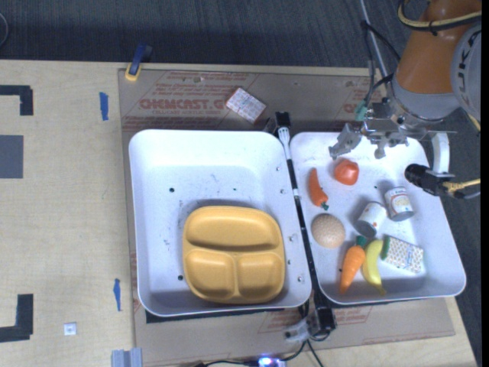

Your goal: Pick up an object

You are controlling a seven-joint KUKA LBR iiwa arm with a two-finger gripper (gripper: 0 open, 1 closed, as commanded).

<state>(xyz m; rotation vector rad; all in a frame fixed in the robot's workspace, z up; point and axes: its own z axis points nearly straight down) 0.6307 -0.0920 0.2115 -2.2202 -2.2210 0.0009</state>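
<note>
Glossy yellow plastic tray (233, 254) in smooth white plastic bin (153, 205).

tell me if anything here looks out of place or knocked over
Mostly tidy. The two small white cans in the right white bin lie tipped on their sides instead of standing. A small patterned card sits askew on the cardboard behind the left white bin, outside both. The yellow divided tray rests flat.

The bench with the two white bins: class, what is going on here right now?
A grey and orange robot arm reaches in over the right bin, its claw hanging just above a small red tomato. Nothing is held. Carrots, a banana, an egg and small cans lie around it. The left bin holds a yellow divided tray.
</note>
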